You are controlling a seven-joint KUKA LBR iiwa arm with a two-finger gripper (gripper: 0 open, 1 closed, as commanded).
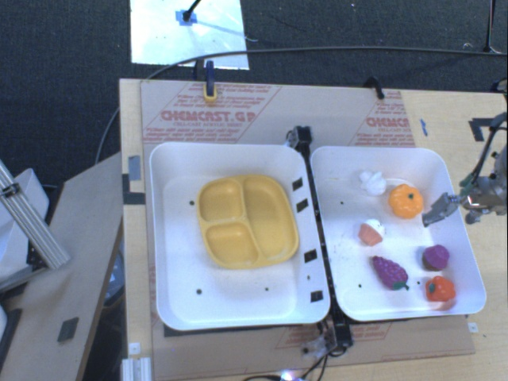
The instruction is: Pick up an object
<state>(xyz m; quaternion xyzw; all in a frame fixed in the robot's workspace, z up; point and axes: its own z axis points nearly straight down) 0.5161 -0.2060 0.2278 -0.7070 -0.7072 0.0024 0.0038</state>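
Two shallow white bins are shown side by side. In the left bin point(171, 236), one yellow divided tray point(247, 221) is contained. In the right bin point(460, 236), six small toy foods are held: one white piece point(372, 182), one orange pumpkin point(406, 201), one pink-and-white piece point(371, 232), one purple grape bunch point(390, 272), one purple round piece point(435, 256), and one orange-red piece point(440, 289).

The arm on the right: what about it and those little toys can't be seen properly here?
- Arm: the frame's right edge cuts it off.
- Gripper: blurred and small; open or shut can't be told.
- White toy: too small and pale against the right bin to identify.
- Purple lump: too small to name.
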